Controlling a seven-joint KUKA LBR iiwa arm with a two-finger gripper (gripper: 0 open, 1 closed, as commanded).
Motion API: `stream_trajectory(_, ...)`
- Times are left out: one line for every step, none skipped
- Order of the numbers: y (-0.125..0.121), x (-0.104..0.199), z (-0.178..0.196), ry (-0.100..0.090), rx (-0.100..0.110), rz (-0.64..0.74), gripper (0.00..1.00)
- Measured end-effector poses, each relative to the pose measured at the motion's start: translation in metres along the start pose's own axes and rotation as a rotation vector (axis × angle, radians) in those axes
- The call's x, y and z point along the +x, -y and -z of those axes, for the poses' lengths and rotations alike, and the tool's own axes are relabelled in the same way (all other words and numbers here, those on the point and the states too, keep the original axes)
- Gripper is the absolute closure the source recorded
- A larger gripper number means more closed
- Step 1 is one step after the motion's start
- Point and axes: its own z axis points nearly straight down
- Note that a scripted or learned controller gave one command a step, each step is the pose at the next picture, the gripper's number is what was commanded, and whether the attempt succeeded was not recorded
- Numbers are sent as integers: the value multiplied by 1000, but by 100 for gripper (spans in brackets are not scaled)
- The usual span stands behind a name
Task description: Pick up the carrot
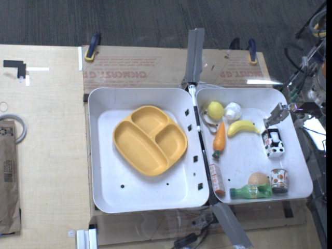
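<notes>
carrot (219,136) | right bin (295,139), near left wall, leafy end down; just below lemon (215,110) | probably light, stiff, slick plastic; best grabbed mid-body across the width | gripper (275,115) at right edge; jaws, can't tell

You see two bins side by side on the surface (46,139). The left bin (98,154) holds a divided plate (150,147) near its middle. In the right bin (298,154), the carrot (219,137) lies near the left wall. A lemon (215,110) sits just above it. A banana (242,127) lies right of the carrot. A bottle (251,192) lies along the lower edge, with a small can (279,181) at its right end.
</notes>
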Motion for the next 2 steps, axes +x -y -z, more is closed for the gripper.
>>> stream_trajectory(-18,51,-109,0,0,100,0)
stream_trajectory(-41,91,-88,1,-3,206,0)
